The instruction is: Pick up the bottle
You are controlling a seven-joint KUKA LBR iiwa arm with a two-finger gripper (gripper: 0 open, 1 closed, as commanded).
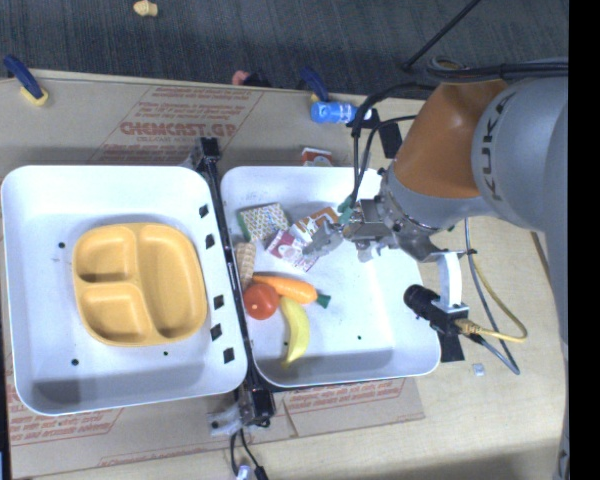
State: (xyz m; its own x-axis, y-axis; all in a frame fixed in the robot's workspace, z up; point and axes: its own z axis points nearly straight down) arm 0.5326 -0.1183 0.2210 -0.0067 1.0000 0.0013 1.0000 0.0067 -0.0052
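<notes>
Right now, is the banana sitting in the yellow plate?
No, the banana lies in the right bin next to the carrot, while the yellow plate sits in the left bin.

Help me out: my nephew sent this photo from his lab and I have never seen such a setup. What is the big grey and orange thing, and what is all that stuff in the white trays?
The big shape is a robot arm, grey with an orange band, reaching in from the right. The one camera sits above the bench and looks down at a slant. At the arm's tip is its gripper, low over the right bin. That bin holds toy food: a banana, a carrot, a tomato, plus small printed packets near the gripper. The left bin holds a yellow divided plate. I cannot tell whether the gripper holds anything, and I cannot pick out a bottle with confidence.
</notes>
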